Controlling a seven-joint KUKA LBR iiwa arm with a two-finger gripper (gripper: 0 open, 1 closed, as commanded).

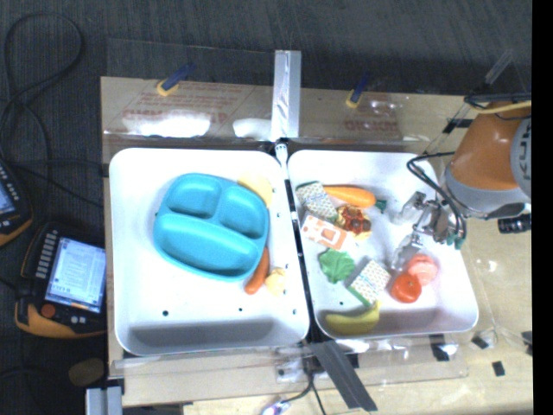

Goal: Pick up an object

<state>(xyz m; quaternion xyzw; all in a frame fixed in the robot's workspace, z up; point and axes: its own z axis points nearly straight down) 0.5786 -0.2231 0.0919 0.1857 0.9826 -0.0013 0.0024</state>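
Gripper sits low in right bin, near its right wall; can't tell its state. Red object and pink one just below it, touching each other. Bare floor along the bin's top-right corner; left bin holds blue tray.

A red tomato-like toy lies low in the right of the frame, touching a pink round piece just above it; a yellow banana lies lower left.
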